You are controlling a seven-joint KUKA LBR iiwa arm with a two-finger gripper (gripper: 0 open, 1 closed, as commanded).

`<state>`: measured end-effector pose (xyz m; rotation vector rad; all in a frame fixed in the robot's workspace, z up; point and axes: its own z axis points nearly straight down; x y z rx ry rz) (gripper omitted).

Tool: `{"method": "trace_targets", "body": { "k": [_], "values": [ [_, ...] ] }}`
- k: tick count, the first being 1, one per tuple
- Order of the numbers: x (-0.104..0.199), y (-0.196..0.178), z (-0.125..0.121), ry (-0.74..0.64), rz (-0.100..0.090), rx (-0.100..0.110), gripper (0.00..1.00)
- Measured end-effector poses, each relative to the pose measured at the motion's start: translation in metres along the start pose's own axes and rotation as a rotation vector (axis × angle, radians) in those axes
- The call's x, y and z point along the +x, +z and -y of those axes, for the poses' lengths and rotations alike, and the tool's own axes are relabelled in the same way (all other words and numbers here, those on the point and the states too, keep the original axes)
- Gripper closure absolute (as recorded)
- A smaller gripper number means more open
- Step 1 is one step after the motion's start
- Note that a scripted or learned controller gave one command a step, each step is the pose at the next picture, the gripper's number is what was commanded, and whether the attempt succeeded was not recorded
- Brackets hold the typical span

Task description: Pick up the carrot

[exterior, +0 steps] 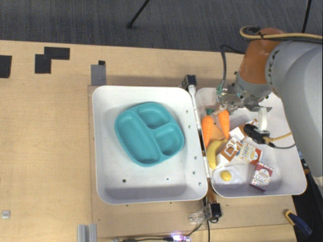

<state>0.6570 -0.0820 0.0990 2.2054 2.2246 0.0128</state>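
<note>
Currently, stage: I judge the pick as not yet done; the approach looks nearly complete, the grasp and lift remain.
Arm: my grey arm with its orange band reaches in from the right and hangs over the right bin [298,185].
Gripper: the gripper [225,104] sits low at the far end of that bin, just above the top of a carrot.
Jaws: I cannot tell how the jaws stand; the wrist hides them.
Carrot: two orange carrots lie side by side near the bin's left wall; the carrot [224,124] nearer the gripper is my target, the other carrot [207,130] lies just left of it.
Neighbours: a banana [214,152], small food packets [246,150] and a toy fried egg [225,175] crowd close by.
Left bin: a teal divided plate [149,133] rests in the left bin [108,185], on the desk [45,155].
</note>
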Motion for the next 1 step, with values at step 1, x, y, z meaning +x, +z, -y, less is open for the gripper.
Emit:
{"method": "trace_targets", "body": {
  "k": [1],
  "values": [
    [0.0428, -0.1349, 0.0736, 0.018, -0.001, -0.005, 1.0]
  ]
}}
